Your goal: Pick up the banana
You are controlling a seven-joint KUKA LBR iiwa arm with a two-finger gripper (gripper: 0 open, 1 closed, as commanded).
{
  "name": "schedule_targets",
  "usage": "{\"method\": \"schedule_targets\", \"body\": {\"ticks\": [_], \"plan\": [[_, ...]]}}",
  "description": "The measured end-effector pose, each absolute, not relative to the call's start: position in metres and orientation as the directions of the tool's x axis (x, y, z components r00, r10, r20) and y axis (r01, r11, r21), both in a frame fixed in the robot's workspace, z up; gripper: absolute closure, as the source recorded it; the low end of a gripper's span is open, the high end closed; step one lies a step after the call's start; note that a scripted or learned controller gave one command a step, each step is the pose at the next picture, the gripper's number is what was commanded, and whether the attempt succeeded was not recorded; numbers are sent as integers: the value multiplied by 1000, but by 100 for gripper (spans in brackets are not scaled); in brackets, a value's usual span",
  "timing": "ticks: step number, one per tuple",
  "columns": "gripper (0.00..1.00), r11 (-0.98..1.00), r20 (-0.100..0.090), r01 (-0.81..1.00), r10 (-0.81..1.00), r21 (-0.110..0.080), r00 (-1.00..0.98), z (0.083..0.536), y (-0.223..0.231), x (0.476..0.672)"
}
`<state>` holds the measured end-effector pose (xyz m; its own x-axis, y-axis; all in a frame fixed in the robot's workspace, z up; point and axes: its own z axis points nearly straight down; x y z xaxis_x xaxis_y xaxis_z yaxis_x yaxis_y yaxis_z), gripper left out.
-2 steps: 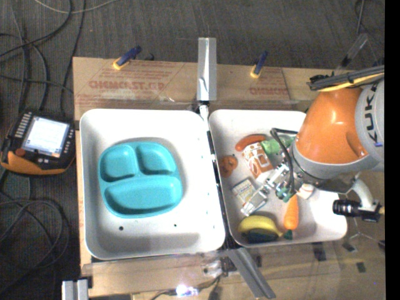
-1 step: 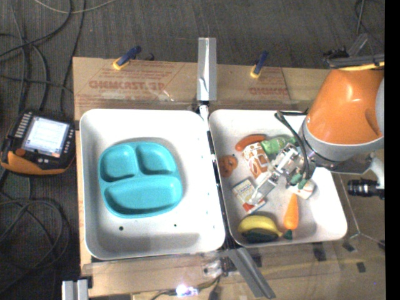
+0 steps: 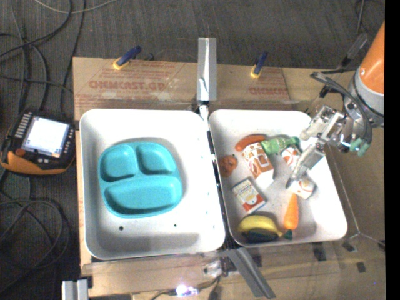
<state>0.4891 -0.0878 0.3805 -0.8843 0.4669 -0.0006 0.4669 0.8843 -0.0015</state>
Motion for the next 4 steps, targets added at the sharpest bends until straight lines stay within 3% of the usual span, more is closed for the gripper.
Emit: {"method": "schedule_targets", "body": {"ticks": [1,2,3,4], "plan": [[0,917,2,398,398,-1,-917,241,-114,484],[0,922,4,388,388,-2,-922,147,-126,484],[0,952,-32,307,307,-3,-951,95,-107,492],[100,952,-44,306,306,0,-951,108,-106,497]]}}
